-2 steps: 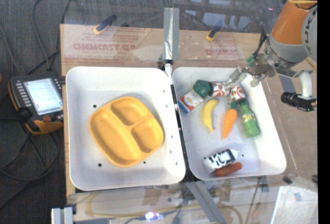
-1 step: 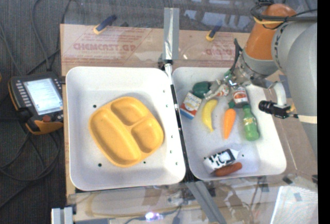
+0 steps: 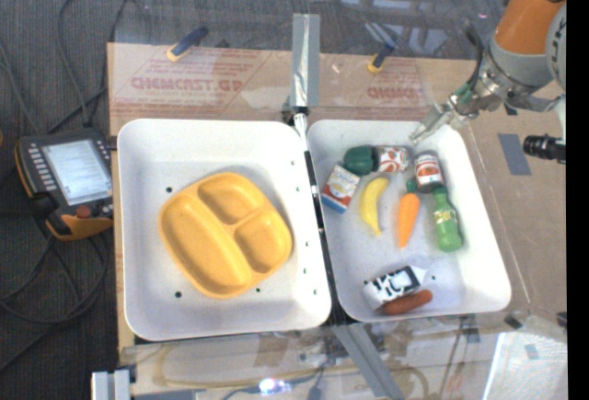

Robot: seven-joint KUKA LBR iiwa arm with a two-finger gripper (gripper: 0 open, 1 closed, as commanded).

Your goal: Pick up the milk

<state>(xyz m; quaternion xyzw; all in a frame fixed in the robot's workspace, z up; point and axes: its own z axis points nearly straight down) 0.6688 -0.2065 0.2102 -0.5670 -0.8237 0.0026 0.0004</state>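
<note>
Grey arm [image 3: 525, 67] with an orange band [image 3: 531, 17], thin metallic gripper [image 3: 431, 127]

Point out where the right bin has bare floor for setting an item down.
Free: the right bin's lower-left floor, between banana and black-and-white carton; also the strip right of the green bottle. Crowded: the upper middle, where milk carton, cans and carrot cluster.

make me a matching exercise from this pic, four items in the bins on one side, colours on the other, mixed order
Things:
1. banana
2. carrot
3. bottle
4. milk carton

Colours:
A. green
B. black and white
C. yellow
D. orange

Pairs: 1-C, 2-D, 3-A, 4-B
</note>
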